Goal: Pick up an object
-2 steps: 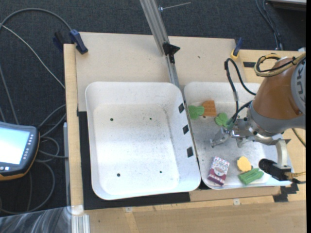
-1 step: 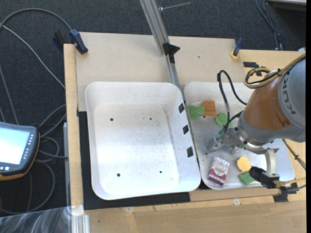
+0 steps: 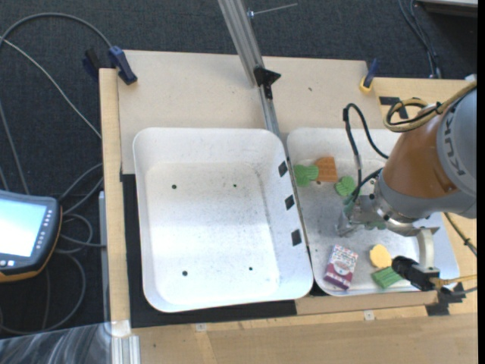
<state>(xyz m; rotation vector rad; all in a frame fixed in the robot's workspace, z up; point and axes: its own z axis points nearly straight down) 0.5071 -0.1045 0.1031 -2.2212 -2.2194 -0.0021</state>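
Fingers (image 3: pixel 350 224) state unclear, blurred low in right bin (image 3: pixel 447 258), wrist covering bin's middle.

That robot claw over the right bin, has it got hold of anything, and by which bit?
It cannot be told. The gripper is down at the floor of the right bin, with no item visibly between its tips; the green piece lies beside it.

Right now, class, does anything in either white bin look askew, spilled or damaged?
Nothing stands out. The small items, including a purple-and-white packet and an orange block, lie loose in the right-hand white bin, unspilled.
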